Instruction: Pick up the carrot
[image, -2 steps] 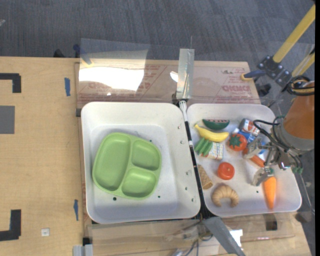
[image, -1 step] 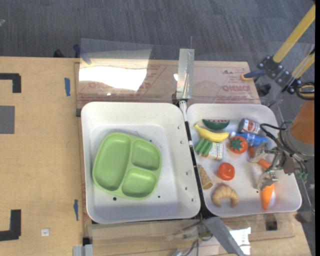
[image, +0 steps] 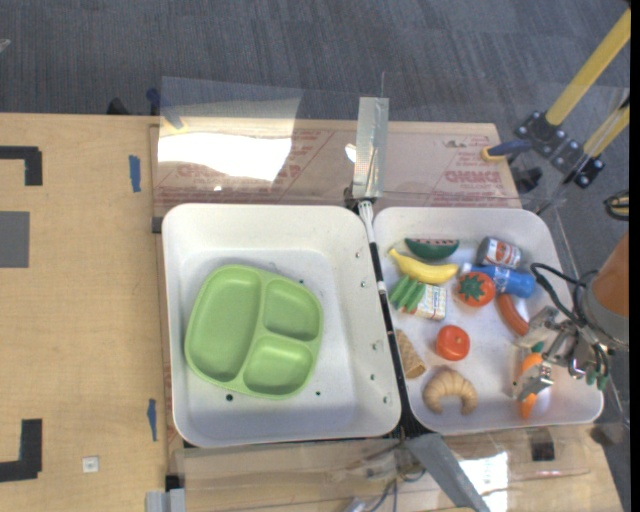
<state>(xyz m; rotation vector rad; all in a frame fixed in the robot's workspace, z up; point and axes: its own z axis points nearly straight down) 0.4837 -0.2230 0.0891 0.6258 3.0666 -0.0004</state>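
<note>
Down at the near right corner of the right bin (image: 560, 235), the gripper (image: 536, 372) hangs low over the white floor, its metal fingers pointing toward the bench's front edge. Whether those fingers are wide or narrow I cannot tell; cables and brackets crowd the wrist. The carrot (image: 527, 387) lies right at the fingertips, a small orange piece partly hidden by them, and it is unclear if it sits between them or just beneath. Just behind the gripper lies a sausage (image: 513, 314), with a blue-capped can (image: 502, 255) farther back. Off to the gripper's left are a croissant (image: 452, 389) and a red tomato (image: 452, 343); beyond those sit a banana (image: 423, 268) and a watermelon slice (image: 431, 245). Well away on that same side, the left bin (image: 190, 235) holds a green divided plate (image: 253, 329).
</note>
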